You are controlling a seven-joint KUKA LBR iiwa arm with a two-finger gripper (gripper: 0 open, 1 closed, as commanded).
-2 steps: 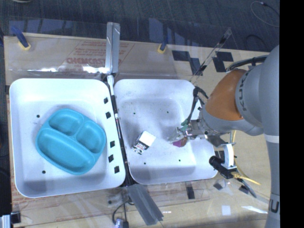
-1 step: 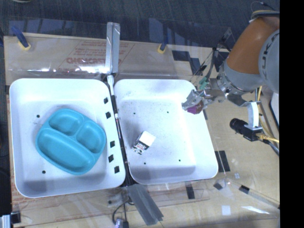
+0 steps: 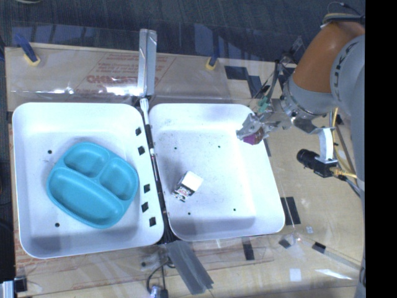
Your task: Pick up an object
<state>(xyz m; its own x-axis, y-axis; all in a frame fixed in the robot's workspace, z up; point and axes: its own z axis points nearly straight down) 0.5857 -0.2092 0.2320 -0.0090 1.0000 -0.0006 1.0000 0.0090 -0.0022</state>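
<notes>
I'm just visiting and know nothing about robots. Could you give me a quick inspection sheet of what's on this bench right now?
Surface: a bench bearing a left white bin and a right white bin side by side.
Job's things: a blue divided plate lies in the left bin; a small white box lies in the right bin.
Clutter: nothing seen.
Grippers: the gripper hangs over the right bin's upper right rim; something small and purple shows at its tip, too small to identify.
Cables: thin wires run along the wrist.
Surroundings: dark carpet beyond the bench.

Blue divided tray point(image 3: 93, 184) in the left white bin point(image 3: 25, 135).
</notes>
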